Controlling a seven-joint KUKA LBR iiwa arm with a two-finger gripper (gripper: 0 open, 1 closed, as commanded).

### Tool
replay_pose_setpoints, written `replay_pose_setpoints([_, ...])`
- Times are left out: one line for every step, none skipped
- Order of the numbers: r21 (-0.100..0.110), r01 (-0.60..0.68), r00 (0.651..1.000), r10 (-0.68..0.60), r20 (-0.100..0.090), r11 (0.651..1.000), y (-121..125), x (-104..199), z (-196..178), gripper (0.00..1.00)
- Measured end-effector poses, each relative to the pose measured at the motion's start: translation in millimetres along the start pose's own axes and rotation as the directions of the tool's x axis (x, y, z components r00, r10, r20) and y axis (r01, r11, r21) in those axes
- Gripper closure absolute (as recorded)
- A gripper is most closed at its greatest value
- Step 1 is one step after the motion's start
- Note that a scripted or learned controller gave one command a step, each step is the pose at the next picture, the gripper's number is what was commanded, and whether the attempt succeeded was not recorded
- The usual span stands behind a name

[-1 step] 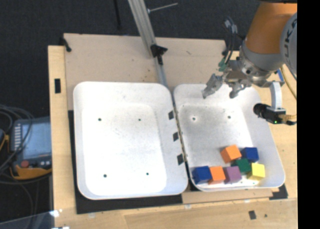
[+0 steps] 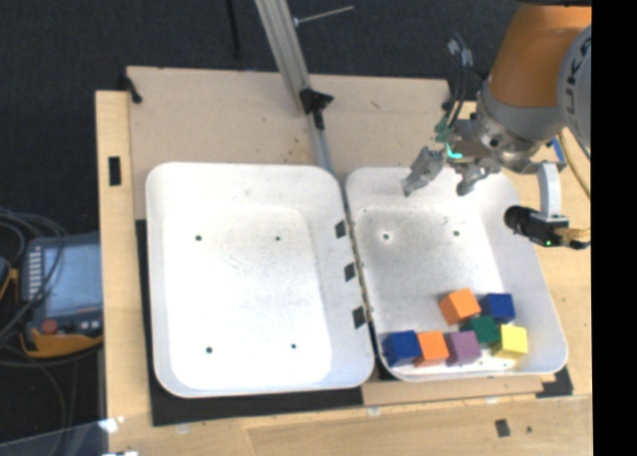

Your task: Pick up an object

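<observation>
My gripper [image 2: 443,174] hangs with fingers spread wide and nothing between them over the right bin [image 2: 418,245] (far end), well apart from the blocks [image 2: 460,333].

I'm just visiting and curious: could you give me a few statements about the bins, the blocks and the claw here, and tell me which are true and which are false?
1. All the blocks lie in the right bin. True.
2. The claw has a block between its fingers. False: its open fingers hold nothing.
3. The yellow block sits at the right end of the cluster. True.
4. The claw hangs over the left bin. False: it is over the right bin's far edge.
5. The blocks sit in the right bin's far corner. False: they crowd its near end.
</observation>
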State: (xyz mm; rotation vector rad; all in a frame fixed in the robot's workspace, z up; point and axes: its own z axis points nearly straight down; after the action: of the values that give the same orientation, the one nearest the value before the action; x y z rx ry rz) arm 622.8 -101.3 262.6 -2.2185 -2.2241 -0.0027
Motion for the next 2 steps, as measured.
replay_pose_setpoints([0.006,-0.004,1.000,0.004,0.004,1.000,-0.8,1.7,62.7,0.00])
replay_pose_setpoints([0.005,-0.006,1.000,0.006,0.004,1.000,5.9,-7.3,115.2,0.00])
